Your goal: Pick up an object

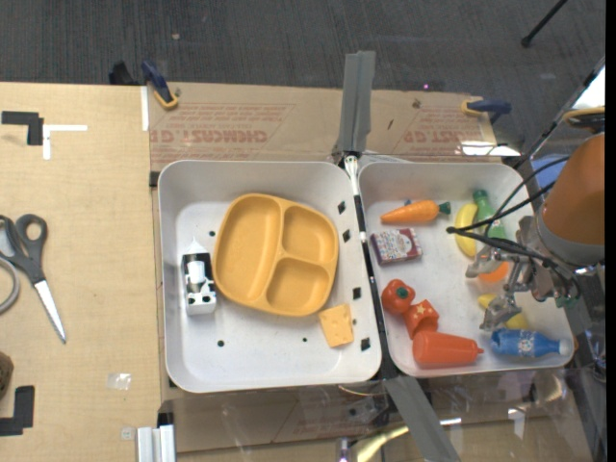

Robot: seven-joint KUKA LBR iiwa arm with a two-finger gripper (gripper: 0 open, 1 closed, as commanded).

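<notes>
Toys (433, 287) fill rt bin; claw (505, 282) low over them.

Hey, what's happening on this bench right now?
A robot arm reaches from the right over the right bin, its gripper low among toy foods: a carrot, a banana, a red pepper and a blue bottle. Nothing shows between its fingers yet. The left bin holds a yellow divided plate, a cheese wedge and a small white box.

scissors (34, 268) on bench, blue clamps (159, 83), cardboard (250, 123)
</notes>
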